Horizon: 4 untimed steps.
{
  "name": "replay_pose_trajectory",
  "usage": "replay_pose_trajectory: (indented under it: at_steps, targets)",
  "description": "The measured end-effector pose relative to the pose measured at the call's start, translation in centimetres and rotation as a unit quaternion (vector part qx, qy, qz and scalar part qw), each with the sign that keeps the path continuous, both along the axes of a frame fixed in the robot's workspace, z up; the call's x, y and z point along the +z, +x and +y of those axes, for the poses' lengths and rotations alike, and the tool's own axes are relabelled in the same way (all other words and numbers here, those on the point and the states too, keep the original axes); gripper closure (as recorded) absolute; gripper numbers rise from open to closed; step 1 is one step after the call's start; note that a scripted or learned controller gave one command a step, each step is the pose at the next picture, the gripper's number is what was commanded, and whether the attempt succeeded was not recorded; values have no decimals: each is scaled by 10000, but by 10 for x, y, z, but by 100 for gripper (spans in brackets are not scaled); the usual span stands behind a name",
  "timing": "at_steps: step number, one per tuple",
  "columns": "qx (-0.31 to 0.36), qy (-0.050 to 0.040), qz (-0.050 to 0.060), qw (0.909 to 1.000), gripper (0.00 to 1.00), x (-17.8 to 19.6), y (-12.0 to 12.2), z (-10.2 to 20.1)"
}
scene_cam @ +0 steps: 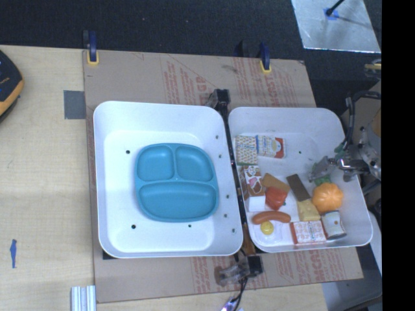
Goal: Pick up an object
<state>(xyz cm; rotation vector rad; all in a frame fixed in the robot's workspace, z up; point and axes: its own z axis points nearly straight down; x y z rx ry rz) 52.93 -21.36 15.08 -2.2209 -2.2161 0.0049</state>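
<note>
Camera view: hand (327, 167) state indiscernible above right bin (305, 118), carton (259, 146) label print unreadable.

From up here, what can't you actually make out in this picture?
- Arm: mostly cut off by the camera view's right edge.
- Small cartons: print too small to read.
- Red item: partly covered by neighbouring toys in the right bin, so its shape is unclear.
- Dark object: cut by the left edge.

Red lettering repeats across the cardboard sheet (194, 83) but is too blurred to read.
</note>
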Motion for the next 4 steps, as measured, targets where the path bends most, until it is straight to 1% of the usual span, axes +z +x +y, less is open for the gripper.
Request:
replay_pose_trajectory:
  at_steps: [1, 2, 3, 4]
  targets:
    - [77, 8, 1, 10000, 0, -62, 42, 97]
    - [26, 3, 20, 10000, 0, -59, -24, 90]
    - [49, -6, -2, 10000, 100, -48, -20, 89]
    - [35, -2, -26, 10000, 100, 44, 7, 183]
